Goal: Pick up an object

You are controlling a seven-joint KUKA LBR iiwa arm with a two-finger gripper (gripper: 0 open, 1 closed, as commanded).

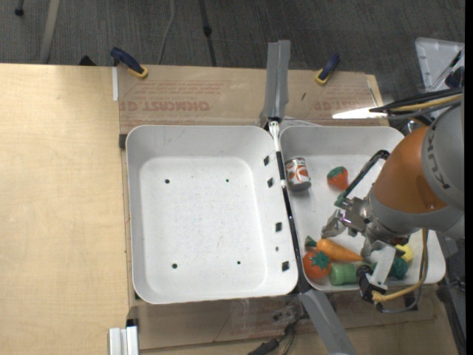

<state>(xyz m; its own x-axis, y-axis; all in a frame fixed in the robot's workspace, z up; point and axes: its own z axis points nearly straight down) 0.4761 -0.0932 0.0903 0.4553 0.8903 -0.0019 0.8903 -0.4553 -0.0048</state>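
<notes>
My gripper [338, 225] hangs low over the right bin [318, 143], just above the thick end of an orange carrot [338, 251]. Beside the carrot lie a red-orange round fruit [316, 266] and a green piece [344, 274]. A yellow and green item [402, 262] is partly hidden under the arm's wrist. Farther back in the same bin stand a small red-labelled can [297, 174] and a strawberry [338, 176]. I see nothing lifted off the bin floor.
The left bin [133, 198] is beside the right one, with a grey divider post [276, 80] at the back between them. The bulky orange and grey wrist [410, 183] covers the right bin's right half. Clamps [129, 62] hold the cardboard base.
</notes>
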